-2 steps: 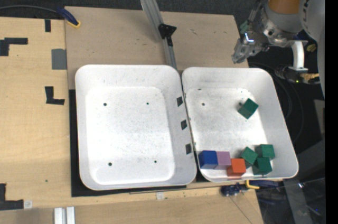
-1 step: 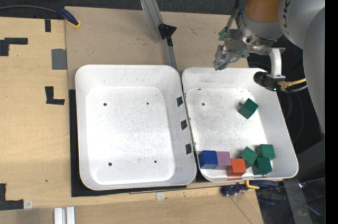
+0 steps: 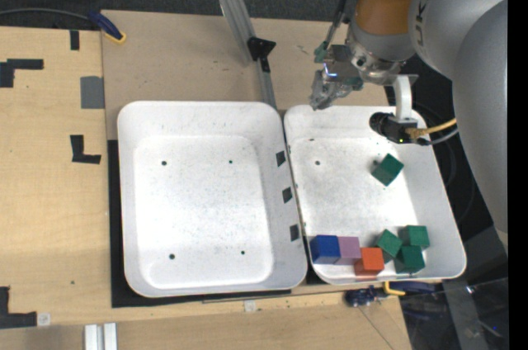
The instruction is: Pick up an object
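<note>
My gripper (image 3: 323, 98) hangs above the far left corner of the right bin (image 3: 330, 183), with nothing visible between its fingers. A lone green block (image 3: 386, 170) lies tilted in the right half of that bin, below and to the right of the gripper. Along the bin's near edge sit a blue block (image 3: 325, 248), a purple block (image 3: 349, 248), an orange block (image 3: 371, 260) and three green blocks (image 3: 406, 248) bunched together.
The left bin (image 3: 198, 191) lies beside the right one. A slanted metal pole (image 3: 235, 2) with a black clamp stands just behind the bins' shared corner, close to the gripper. The grey arm fills the upper right.
</note>
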Controlling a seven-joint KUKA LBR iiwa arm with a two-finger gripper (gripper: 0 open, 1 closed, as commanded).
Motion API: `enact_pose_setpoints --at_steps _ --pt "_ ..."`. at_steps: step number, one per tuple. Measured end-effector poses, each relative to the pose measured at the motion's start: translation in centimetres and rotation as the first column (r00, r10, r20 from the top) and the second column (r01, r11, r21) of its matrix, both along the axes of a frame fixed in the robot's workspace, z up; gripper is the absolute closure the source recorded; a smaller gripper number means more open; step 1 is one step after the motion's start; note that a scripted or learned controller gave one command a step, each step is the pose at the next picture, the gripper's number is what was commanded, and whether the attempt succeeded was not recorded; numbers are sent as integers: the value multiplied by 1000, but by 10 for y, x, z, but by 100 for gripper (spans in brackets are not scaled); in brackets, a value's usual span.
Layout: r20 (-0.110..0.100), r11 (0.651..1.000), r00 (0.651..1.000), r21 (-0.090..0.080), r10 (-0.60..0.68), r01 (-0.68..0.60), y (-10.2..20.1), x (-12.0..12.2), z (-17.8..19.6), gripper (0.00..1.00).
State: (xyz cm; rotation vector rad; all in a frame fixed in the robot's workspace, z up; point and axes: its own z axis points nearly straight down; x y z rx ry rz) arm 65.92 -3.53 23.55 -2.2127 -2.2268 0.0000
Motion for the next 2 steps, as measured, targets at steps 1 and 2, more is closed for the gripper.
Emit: enact_pose_setpoints --at_steps 1,2 --pt "-1 1000 1000 0 1 -1 61 -9 -8 100" --pt "0 1000 1000 0 0 0 108 -21 2 100"
